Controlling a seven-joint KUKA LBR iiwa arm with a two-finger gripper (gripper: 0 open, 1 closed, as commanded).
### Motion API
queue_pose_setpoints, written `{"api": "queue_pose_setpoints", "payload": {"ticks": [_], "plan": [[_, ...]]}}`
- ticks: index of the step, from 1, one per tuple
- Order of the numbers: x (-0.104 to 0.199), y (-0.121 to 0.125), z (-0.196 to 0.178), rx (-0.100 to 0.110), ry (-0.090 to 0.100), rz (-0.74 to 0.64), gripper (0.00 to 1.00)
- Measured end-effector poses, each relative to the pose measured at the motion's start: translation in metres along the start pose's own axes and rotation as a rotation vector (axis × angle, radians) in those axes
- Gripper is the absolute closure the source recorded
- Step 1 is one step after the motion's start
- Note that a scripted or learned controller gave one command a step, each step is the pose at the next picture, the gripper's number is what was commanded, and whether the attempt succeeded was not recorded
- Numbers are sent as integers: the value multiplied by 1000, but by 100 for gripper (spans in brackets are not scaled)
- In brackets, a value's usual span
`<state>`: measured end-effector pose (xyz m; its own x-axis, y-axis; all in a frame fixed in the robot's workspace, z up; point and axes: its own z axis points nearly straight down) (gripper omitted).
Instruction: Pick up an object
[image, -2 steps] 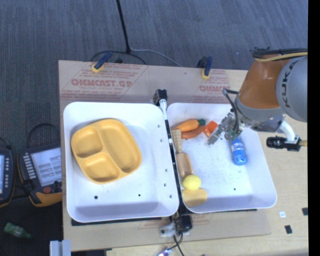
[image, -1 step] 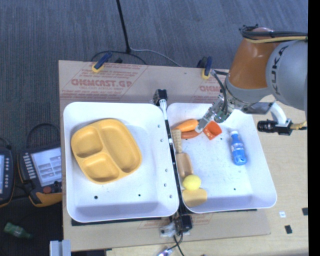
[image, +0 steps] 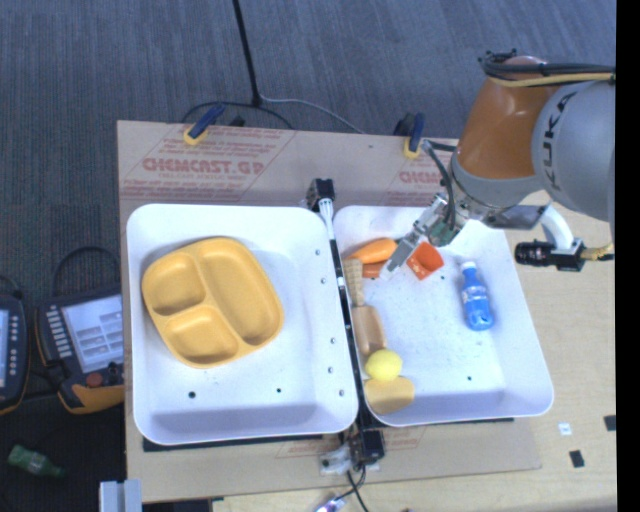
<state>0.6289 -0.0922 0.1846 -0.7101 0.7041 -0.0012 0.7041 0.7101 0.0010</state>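
Evidently the gripper (image: 418, 244) is poised low over the far left part of the right bin (image: 510, 345) to try for either the carrot (image: 375, 250) or the orange block (image: 427, 260) beside it, though whether its fingers are spread or closed I cannot tell. By count, that bin has one carrot, one orange block, one blue bottle (image: 476, 297), one yellow ball (image: 383, 364) and some tan pieces along its left wall, while the left bin (image: 170, 400) carries one yellow divided tray (image: 210, 299)
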Motion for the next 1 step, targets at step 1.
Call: {"api": "queue_pose_setpoints", "payload": {"ticks": [1], "plan": [[33, -96, 89, -3, -3, 80, 0]]}}
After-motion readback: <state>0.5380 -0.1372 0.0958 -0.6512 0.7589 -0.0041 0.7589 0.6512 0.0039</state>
